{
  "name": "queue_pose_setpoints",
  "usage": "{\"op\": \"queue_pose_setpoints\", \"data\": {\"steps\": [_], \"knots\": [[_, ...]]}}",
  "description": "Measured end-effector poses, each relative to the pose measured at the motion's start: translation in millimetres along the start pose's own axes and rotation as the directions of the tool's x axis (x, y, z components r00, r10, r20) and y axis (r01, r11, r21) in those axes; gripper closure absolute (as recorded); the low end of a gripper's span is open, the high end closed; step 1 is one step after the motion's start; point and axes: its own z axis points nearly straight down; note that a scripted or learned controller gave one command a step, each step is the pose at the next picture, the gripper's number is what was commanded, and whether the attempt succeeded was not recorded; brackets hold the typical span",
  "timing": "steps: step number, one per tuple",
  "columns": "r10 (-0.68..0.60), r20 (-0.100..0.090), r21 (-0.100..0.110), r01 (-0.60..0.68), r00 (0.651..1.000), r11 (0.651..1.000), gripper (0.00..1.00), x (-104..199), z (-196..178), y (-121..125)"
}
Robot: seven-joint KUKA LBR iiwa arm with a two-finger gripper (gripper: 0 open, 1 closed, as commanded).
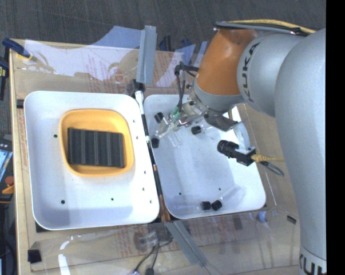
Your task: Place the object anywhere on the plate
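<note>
A yellow plate (75, 122) with rounded corners lies in the left bin (86, 205). A dark grey ridged rectangular object (96, 148) rests flat on the middle of the plate. My gripper (171, 126) hangs over the back left corner of the right bin (241, 196), close to the wall between the two bins and well right of the plate. Nothing is visibly held in it. The orange band of the arm (223, 67) sits just above it and hides the bin's back edge.
Two small black pieces (211, 205) lie near the front wall of the right bin. A black fitting (235, 150) with a cable juts out over the right bin's right side. A grey bar (146, 53) stands behind the bins.
</note>
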Motion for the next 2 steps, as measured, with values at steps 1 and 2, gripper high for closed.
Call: {"op": "queue_pose_setpoints", "data": {"steps": [1,2], "knots": [[-0.277,0.004,-0.004,0.277,0.961,0.961,1.0,19.3,-1.2,18.0],[-0.278,0.004,-0.003,0.278,0.961,0.961,0.0,19.3,-1.4,18.1]]}}
